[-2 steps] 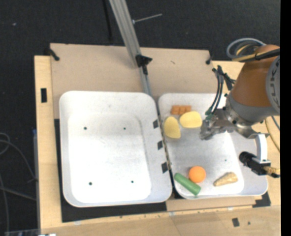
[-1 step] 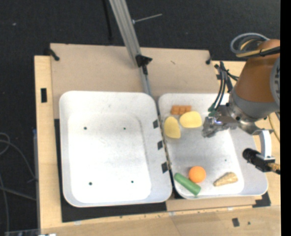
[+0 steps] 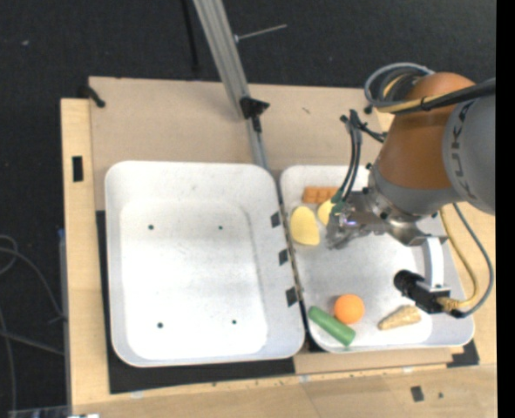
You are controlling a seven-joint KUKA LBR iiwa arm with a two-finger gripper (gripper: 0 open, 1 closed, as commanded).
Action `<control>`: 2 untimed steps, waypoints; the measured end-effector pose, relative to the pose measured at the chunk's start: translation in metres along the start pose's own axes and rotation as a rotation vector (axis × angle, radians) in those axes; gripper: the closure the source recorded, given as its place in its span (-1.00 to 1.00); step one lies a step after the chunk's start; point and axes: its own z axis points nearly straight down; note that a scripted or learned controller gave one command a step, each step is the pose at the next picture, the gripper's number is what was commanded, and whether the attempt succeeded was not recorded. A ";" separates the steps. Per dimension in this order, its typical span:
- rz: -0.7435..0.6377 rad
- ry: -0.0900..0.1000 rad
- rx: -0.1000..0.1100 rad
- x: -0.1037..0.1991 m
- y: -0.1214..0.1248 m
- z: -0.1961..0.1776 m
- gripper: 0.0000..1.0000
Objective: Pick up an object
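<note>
You see the gripper beside the yellow object; finger state unclear, nothing lifted yet.

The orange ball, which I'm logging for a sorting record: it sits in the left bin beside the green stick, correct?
Not quite. The orange ball sits in the right bin, not the left one, as the camera view shows. The rest holds: it lies beside the green stick, near that bin's front edge.

Even overhead light is washing out the white bins left of the fingers; the picture is looking soft and grainy.
</note>
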 end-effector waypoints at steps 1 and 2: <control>-0.001 0.000 -0.002 0.058 -0.004 -0.013 1.00; 0.000 0.000 0.002 0.117 -0.013 -0.005 1.00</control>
